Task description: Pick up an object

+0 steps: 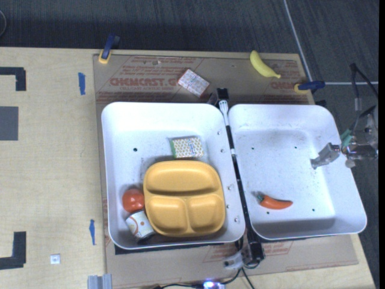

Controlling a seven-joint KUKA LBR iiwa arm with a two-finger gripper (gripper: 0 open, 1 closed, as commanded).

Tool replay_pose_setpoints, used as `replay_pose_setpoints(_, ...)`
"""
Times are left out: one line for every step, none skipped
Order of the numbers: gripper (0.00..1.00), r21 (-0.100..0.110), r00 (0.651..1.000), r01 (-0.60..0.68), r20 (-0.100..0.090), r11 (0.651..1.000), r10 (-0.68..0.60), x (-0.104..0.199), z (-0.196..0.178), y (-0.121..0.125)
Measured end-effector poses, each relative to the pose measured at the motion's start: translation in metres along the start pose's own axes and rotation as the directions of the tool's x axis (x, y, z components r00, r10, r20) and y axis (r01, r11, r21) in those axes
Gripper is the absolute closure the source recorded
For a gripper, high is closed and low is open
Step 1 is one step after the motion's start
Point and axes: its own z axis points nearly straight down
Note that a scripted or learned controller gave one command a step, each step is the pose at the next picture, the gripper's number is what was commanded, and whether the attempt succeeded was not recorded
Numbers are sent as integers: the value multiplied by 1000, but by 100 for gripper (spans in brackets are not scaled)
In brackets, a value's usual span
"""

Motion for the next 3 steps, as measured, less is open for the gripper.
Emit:
replay_pose_setpoints(0,1,1000,1,0,1000,-1,47,95,-7)
replay_pose_setpoints(0,-5,1000,1,0,1000,-1,92,132,-28)
replay_pose_setpoints(100,-9,1000,-1,1,1000,1,91,122,-27)
